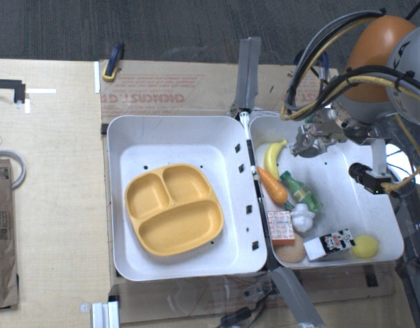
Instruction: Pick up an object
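Wooden bench (53,183), dark carpet behind — tool (307,144) over right bin (374,214), grip unclear.

A yellow plate (172,209) with three parts lies in the left white bin (117,183), well to the left of the gripper (308,144) and lower in the picture. A grey bar (249,74) stands up and to the left of the gripper, quite near it. A small blue and yellow tool (113,61) lies by the brown cardboard (169,87), far off up and left. A brown paper bag (1,231) sits farthest away, at the left edge.
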Tool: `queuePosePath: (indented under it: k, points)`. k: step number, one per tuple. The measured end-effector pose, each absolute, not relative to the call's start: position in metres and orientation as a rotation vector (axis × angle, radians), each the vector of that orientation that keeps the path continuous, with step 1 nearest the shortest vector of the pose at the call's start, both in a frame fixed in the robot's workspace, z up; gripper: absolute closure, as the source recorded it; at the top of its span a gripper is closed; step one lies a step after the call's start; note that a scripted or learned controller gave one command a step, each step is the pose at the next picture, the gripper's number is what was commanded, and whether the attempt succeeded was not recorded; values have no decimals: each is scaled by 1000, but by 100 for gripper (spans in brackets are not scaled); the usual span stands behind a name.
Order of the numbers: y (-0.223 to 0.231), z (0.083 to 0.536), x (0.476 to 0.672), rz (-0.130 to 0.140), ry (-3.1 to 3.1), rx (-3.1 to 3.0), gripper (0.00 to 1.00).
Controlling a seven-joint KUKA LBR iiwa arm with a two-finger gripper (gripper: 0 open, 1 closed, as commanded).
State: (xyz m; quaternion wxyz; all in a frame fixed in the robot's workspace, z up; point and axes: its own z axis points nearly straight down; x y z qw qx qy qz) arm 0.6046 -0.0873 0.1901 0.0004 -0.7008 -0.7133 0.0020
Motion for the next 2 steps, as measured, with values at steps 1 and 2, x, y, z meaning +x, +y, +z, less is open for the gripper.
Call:
queuePosePath:
  k: [1, 2]
  points:
    - [-89, 199, 605, 8, -2242, -2202, 100]
    - [-117, 236, 590, 3, -2627, -1727, 100]
